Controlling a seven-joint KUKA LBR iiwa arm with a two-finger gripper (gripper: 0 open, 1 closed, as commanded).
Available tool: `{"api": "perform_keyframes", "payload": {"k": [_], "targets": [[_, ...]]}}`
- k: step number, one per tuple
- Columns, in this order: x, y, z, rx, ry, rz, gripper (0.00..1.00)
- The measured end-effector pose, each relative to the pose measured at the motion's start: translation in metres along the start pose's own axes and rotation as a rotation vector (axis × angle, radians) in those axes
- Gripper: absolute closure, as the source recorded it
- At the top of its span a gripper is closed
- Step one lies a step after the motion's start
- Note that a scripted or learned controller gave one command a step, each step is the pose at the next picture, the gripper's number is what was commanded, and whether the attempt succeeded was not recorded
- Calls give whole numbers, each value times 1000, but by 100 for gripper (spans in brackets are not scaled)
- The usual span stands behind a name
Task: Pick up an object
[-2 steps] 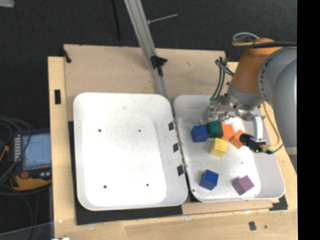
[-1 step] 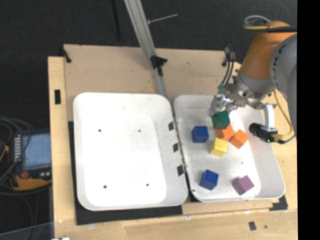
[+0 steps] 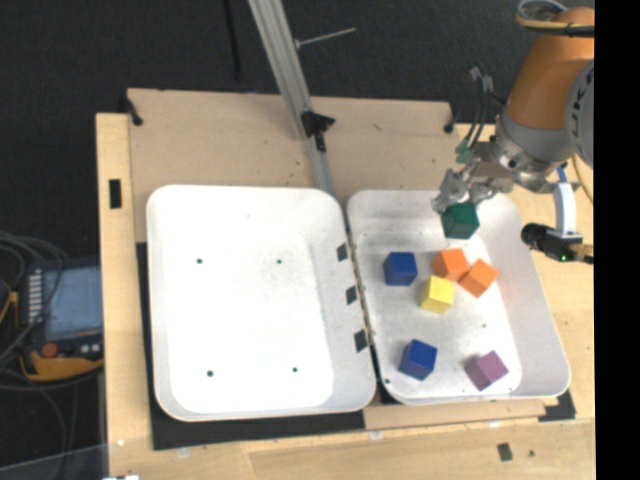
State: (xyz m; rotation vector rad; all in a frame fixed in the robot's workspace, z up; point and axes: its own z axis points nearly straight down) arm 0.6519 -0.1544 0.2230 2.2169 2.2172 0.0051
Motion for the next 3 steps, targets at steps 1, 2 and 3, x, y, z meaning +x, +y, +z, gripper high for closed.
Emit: {"api": "perform_keyframes", "payload": {"k": [1, 2, 3], "targets": [[-2, -8, -50, 0, 0, 1, 100], [49, -13, -42, 6, 2, -6, 100], [89, -24, -39, 7, 2, -5, 100]]}}
